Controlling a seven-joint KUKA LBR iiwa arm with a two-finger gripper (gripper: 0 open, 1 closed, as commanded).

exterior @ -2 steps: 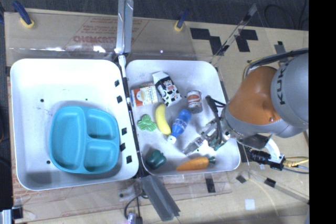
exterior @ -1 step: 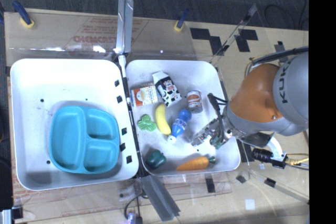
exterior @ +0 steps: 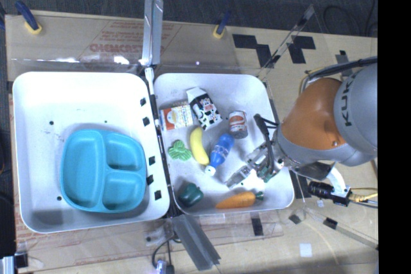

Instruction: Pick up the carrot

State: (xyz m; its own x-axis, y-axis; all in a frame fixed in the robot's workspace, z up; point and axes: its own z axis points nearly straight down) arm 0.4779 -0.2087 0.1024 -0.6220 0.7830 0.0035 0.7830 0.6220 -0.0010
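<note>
Orange carrot (exterior: pixel 236 201) lay at the right bin's (exterior: pixel 276 102) near edge. I saw my gripper (exterior: pixel 252 170) just above it, fingers apart, holding nothing.

Carrot (exterior: pixel 236 201): orange, tapered, with a small green tip at its right end. Lying flat and roughly level along the near wall of the right-hand bin, pointed end toward the left, thick end toward the right corner. Free on the bin floor, not between any fingers
</note>
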